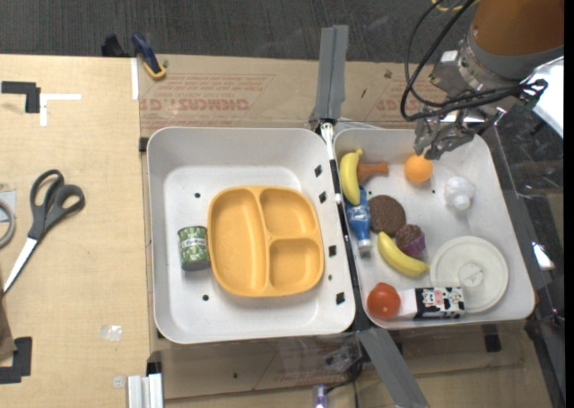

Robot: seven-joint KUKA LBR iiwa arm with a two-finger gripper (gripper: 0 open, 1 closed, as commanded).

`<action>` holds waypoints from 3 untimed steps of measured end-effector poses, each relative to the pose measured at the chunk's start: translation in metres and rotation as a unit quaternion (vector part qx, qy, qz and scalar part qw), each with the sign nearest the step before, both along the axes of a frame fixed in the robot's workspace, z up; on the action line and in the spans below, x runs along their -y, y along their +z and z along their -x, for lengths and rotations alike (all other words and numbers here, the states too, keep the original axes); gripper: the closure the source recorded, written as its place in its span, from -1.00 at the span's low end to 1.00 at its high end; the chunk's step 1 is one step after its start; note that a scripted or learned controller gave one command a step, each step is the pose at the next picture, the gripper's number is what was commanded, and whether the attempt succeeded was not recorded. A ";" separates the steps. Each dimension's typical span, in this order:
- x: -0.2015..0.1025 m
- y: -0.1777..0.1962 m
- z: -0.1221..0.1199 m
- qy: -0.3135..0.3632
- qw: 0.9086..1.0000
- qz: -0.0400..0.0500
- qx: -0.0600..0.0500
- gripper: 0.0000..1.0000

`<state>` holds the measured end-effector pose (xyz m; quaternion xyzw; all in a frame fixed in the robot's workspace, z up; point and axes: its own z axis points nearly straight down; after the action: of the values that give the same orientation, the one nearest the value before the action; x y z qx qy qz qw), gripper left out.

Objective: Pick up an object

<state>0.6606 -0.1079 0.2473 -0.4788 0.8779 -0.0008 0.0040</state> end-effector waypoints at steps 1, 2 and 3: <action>0.089 -0.110 0.021 0.123 0.992 0.001 -0.002 1.00; 0.002 -0.150 0.013 -0.099 0.995 -0.001 0.001 1.00; -0.019 -0.025 0.013 0.051 0.999 0.000 0.000 1.00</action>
<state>0.6479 -0.0890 0.2218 -0.5229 0.8524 -0.0005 0.0036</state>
